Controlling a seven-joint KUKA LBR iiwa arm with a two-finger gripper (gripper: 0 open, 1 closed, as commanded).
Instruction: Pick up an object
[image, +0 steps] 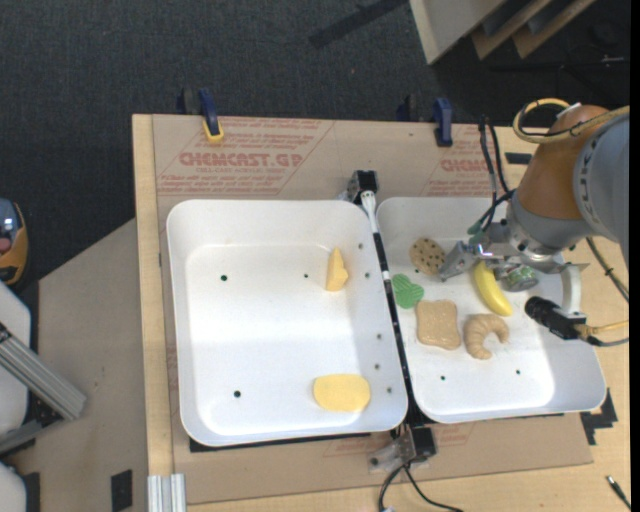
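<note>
Banana (490, 288): lies in right bin (570, 385), just below pincer (487, 255), near bin's back edge; pincer state: can't tell. Croissant (485, 333), toast (437, 324) further below; open floor beyond. Left: cookie (428, 255).

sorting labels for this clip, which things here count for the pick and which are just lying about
For the pick: gripper; banana; cookie; croissant; bread slice; green piece; cheese wedge; yellow oval.

Lying about: blue clamps; cables.
</note>
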